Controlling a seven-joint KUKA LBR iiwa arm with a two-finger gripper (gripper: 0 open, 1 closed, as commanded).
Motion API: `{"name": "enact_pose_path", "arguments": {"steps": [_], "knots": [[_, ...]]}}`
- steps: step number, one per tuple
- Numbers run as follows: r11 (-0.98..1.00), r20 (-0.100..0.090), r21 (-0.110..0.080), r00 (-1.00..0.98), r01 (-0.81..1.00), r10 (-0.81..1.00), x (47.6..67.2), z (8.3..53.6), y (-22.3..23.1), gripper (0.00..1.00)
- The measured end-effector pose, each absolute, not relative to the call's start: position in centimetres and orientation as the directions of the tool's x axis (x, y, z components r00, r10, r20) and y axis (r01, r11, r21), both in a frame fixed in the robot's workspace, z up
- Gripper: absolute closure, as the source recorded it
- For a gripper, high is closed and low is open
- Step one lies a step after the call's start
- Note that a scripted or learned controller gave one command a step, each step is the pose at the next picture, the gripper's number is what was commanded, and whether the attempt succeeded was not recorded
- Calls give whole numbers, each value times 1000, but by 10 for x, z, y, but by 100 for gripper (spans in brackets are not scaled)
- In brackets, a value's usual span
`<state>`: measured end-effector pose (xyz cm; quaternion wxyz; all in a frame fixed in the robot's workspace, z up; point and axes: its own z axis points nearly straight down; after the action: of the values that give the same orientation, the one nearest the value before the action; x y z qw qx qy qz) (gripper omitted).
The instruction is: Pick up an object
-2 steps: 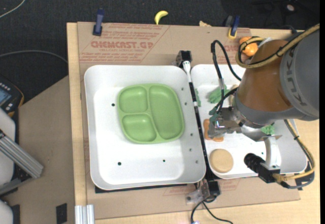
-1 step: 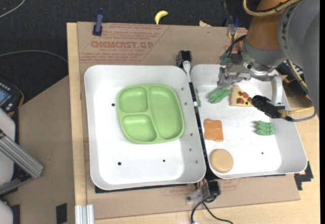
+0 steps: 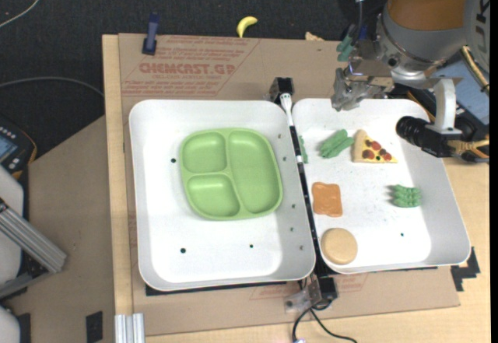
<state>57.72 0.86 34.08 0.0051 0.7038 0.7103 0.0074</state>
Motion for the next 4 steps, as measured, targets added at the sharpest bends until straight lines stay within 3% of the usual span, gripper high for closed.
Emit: {"name": "enact_pose_path", "arguments": {"steps": [1, 2, 4], "knots": [[8, 5, 13, -8, 1000, 1000, 507, 438, 49, 100], [9, 2, -4, -9, 1000, 1000, 478, 416, 116, 100], [3, 0, 4, -3, 1000, 1000, 480, 438, 112, 100]]}}
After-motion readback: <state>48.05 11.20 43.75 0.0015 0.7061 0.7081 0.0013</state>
